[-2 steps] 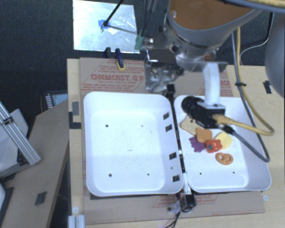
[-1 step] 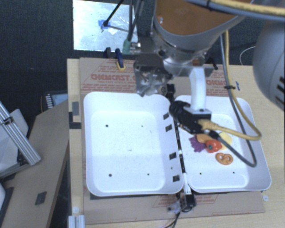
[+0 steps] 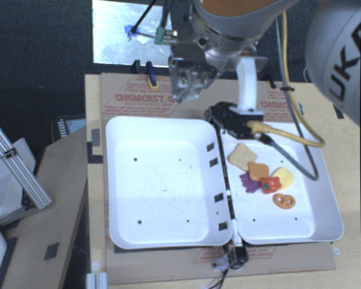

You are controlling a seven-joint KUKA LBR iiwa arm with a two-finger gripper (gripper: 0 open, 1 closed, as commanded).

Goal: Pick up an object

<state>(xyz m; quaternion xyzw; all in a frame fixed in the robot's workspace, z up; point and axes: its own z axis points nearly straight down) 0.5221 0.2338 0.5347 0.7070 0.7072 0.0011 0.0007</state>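
Overhead, the gripper (image 3: 189, 84) hangs at twelve o'clock above the bins; its opening cannot be told. Small toy foods (image 3: 264, 178) cluster in the right bin (image 3: 316, 226), likely awaiting a pick.

A single fixed camera is looking down at a slant from above the tabletop (image 3: 93, 186), taking in both white bins (image 3: 163, 186) side by side from moderately near, with the arm (image 3: 248, 17) entering from the right.
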